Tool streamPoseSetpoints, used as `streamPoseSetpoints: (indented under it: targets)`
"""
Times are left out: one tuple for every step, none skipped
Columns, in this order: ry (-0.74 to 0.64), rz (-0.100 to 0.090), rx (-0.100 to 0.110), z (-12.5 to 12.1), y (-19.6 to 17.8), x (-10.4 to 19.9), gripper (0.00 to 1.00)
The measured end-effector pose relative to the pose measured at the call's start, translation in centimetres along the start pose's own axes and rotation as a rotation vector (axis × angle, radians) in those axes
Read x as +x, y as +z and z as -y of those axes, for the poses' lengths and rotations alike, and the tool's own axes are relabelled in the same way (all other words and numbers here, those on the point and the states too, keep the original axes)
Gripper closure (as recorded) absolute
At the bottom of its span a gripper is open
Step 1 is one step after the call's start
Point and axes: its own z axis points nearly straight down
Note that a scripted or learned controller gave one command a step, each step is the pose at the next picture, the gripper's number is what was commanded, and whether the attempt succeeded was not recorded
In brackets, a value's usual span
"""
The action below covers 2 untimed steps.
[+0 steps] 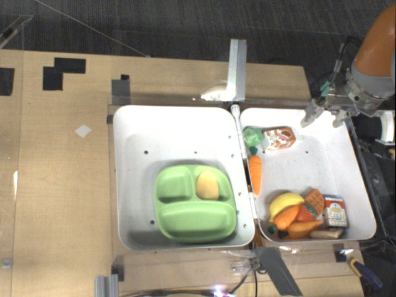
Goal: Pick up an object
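Arm (375,54): cut off by right and top frame edges; only the orange band and wrist are in view.
Tool (323,115): finger spacing is too small to judge.
Pile of toy food (303,215) in right bin's near corner: items overlap, lower ones partly hidden, individual types not all identifiable.
Small box (335,211) in pile: label print is too small to read.
Packet (278,138): print unreadable.
Counter (55,197): cut off at left and bottom edges.
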Motion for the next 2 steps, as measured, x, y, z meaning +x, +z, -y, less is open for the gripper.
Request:
streamPoseSetpoints:
  targets:
    - [0.089, -0.001, 0.001, 2.38, -0.5, 3.43, 0.0]
    - [0.081, -0.001, 0.0, 2.14, -1.41, 3.55, 1.0]
